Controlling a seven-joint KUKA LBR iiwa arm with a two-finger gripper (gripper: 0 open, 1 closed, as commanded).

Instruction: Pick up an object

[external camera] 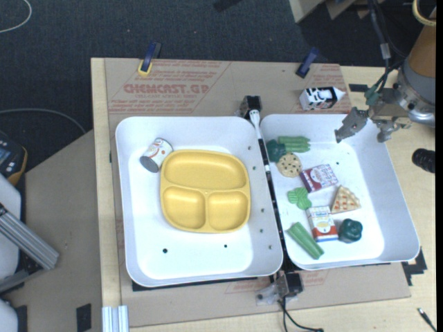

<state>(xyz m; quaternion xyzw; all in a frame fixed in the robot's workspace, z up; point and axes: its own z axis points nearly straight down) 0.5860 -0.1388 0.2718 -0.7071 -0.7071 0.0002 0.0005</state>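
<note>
Where the brown board (208,81) under the bins reads "CHEMCAST", we see the left bin (131,206) holding a yellow divided plate (205,189) with a small tipped can (156,153) touching its upper-left rim. The right bin (394,206) holds toy food: a maroon carton (319,177), a red-and-white box (322,224), a pizza slice (345,200), a cookie (288,164), a dark green pepper (350,230) and green vegetables, their labels unreadable. The gripper (365,126) hovers above that bin's upper-right corner, fingers spread wide and holding nothing, near a black-and-white cow toy (321,97) lying outside on the board.
</note>
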